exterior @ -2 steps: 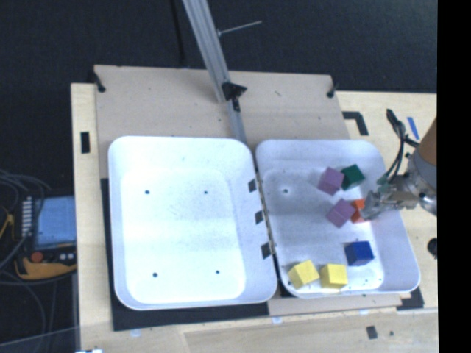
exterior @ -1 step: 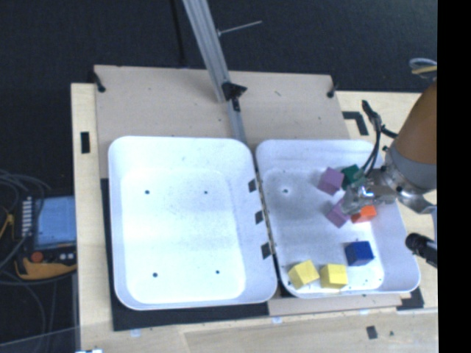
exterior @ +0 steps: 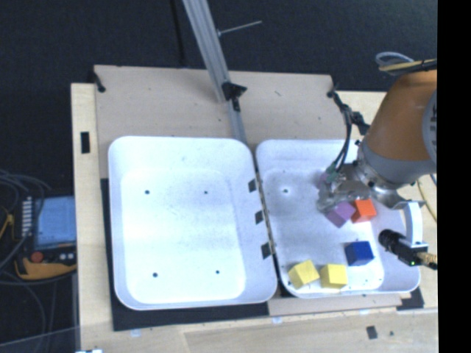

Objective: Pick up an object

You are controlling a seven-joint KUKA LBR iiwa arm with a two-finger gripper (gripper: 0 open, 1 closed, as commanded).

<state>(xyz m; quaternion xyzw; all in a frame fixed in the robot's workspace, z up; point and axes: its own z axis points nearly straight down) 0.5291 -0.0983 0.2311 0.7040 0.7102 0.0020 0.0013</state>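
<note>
My gripper hangs over the right bin, near its middle right, under the grey and orange arm. Right below it lie a purple block and an orange block, side by side and touching the gripper's tip as seen from above. Whether either block sits between the fingers cannot be told. A blue block lies nearer the front. Two yellow blocks rest along the bin's front wall.
The left bin stands beside the right one, with small clips between their walls. A slanted metal pole rises behind the bins. A black fitting sits at the right bin's right rim.
</note>
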